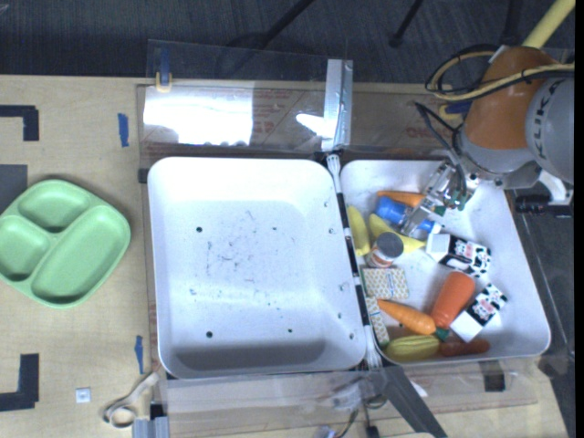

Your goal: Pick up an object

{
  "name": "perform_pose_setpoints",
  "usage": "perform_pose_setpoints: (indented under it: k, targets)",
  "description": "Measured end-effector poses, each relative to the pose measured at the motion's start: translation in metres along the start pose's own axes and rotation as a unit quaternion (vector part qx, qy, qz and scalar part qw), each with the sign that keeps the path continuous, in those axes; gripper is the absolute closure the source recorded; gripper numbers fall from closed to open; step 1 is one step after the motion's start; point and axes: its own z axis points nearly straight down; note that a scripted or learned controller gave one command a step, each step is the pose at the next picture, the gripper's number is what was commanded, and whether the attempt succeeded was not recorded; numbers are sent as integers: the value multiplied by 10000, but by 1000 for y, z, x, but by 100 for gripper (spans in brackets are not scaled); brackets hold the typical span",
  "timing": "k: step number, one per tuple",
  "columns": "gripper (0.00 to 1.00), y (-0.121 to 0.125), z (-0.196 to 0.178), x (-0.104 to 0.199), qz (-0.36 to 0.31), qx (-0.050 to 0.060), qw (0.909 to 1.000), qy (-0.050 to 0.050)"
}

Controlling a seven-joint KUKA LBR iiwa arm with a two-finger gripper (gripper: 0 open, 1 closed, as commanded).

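Right bin (525, 286) is crowded with toy food and small packs, left bin (242, 263) is white with faint scuff marks. The arm (511, 117), grey with an orange band, comes in from the upper right, and the gripper (436, 199) sits low over the upper part of the right bin, touching or just above a blue can-like object (394, 211); contact is too blurred to call, and nothing is clearly seen between its tips. Whether the gripper is spread or pressed together cannot be told. Just above the blue object lies an orange piece (401, 197). A yellow banana-like piece (358, 229) lies along the bin's left wall. Below the blue object stands a small jar with a grey lid (387, 247); its label is not readable. Beneath it lies a flat checkered packet (387, 285), print too small to read. Two cow-pattern black and white cartons (465, 255) (486, 305) lie right of centre, no legible text. An orange carrot (453, 297) lies tilted between them, and a second carrot (407, 316) lies nearer the front. A yellow-green piece (412, 346) rests against the front wall. On the bench far left sits a green divided plate (60, 241). Blue tape marks (122, 129) dot the bench.
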Motion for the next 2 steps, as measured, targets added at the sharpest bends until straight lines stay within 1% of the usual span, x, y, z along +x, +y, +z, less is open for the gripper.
perform_pose_setpoints:
  k: [1, 2]
  targets:
    - [100, -2, -6, 1, 4, 11, 10000, 35]
    - [100, -14, -6, 12, 1935, -5, 9811, 19]
